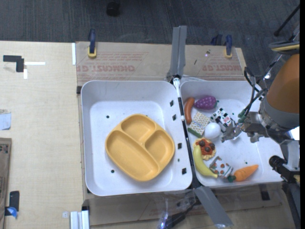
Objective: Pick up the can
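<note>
1. Two shallow white plastic bins side by side on the pale wooden surface (38, 128); round yellow divided plate (139, 147) in the left bin (95, 113).
2. Crowded along the left wall of the right bin (240, 151): red sausage (189, 109), purple grape bunch (206, 102), white egg (212, 130), yellow banana (201, 163), orange carrot (245, 172).
3. Small can with mottled label (220, 166) (hard to make out) between banana and carrot, near the front wall.
4. Grey metal claw (232, 131) just right of the egg, apart from the can; spread or pressed together, cannot tell.
</note>
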Action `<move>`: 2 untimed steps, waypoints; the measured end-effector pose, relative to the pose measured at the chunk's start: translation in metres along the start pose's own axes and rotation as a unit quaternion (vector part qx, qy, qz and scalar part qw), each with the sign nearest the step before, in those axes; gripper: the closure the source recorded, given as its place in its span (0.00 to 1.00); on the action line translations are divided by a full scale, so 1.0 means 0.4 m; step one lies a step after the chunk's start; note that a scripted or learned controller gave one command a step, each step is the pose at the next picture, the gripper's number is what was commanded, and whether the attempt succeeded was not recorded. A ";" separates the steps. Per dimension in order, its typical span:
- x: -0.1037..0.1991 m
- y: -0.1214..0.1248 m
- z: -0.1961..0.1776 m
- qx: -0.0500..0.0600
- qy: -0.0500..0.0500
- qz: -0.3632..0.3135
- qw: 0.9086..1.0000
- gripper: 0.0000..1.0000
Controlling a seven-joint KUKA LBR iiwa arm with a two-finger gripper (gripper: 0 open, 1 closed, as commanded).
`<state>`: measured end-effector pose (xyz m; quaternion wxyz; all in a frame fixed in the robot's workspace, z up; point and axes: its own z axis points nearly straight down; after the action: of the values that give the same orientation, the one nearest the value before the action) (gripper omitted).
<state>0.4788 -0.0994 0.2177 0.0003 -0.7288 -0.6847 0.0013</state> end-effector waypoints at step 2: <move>0.002 -0.005 0.302 0.000 0.001 -0.093 0.996 0.00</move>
<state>0.4764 -0.0987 0.0970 0.0013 -0.6620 -0.7495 0.0010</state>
